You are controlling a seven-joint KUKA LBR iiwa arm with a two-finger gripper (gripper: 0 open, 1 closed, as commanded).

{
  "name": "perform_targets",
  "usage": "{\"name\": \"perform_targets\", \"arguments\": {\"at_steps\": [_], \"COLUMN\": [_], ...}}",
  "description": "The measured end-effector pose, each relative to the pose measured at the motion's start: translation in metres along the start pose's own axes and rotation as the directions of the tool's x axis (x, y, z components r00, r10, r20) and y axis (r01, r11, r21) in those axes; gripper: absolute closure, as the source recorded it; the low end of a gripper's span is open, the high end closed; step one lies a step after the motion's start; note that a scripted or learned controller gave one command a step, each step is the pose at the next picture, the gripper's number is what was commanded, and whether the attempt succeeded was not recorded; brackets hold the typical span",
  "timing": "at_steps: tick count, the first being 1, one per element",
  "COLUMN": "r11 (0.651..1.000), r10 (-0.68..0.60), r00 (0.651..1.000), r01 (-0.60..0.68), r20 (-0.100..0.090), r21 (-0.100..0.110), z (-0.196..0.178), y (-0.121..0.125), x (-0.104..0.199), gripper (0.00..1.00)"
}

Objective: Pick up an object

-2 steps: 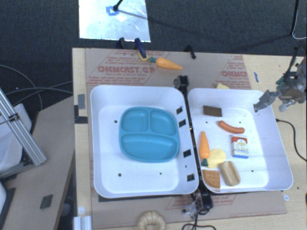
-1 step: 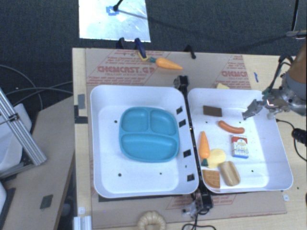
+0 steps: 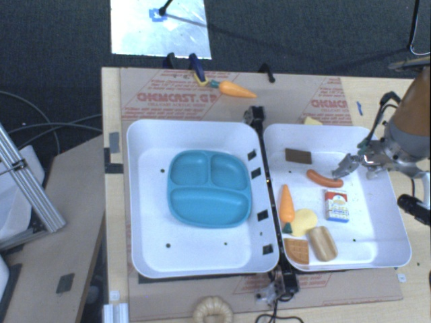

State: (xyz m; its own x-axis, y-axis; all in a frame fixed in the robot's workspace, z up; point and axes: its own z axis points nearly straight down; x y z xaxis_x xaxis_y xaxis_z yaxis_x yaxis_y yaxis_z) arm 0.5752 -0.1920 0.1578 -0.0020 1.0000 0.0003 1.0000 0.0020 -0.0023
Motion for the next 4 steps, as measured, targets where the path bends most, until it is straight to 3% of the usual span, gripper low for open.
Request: {"name": "perform_targets", "arguments": {"at_steps": [2, 3, 4], "r11": [1.000, 1.000, 1.000], "r10": [0.000, 0.001, -0.003], "r00": [1.000, 1.000, 1.000], "r01": [0.000, -0.001, 0.003], "r20": [0.000, 0.001, 0.001], "r21": [-0.001, -0.007, -0.008], "z": [0.075, 0.062, 0.011], "y": [0.005, 0.007, 0.006], "x": [0.002, 0.002, 0.011], "gripper": [0.00, 1.00, 1.00]}}
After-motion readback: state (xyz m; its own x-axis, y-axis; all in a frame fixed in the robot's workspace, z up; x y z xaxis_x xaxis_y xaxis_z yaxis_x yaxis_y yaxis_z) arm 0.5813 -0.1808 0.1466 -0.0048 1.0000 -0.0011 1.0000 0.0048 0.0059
